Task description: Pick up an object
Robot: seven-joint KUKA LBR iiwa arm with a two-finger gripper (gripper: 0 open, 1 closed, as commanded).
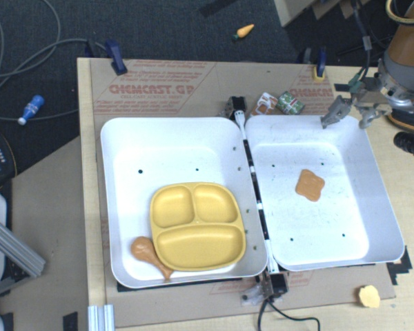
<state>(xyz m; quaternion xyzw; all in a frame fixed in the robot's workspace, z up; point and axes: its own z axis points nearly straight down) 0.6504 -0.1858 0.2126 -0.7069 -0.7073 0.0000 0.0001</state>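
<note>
Camera view
Gripper [352, 111]: upper right of frame, over the right bin's [372, 205] back rim; jaws spread apart, holding nothing.
Cracker [310, 185]: right of centre, flat on the right bin's floor, alone.
Handling: likely light, thin, stiff, perhaps brittle; pinch across opposite edges.
Plate [196, 226]: lower centre, left bin [124, 185]; yellow, smooth, three compartments.
Drumstick [149, 252]: orange toy, touching the plate's lower-left edge.

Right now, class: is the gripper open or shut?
Open. The gripper hangs above the right bin's far rim, its two fingers spread apart with nothing between them.
</note>
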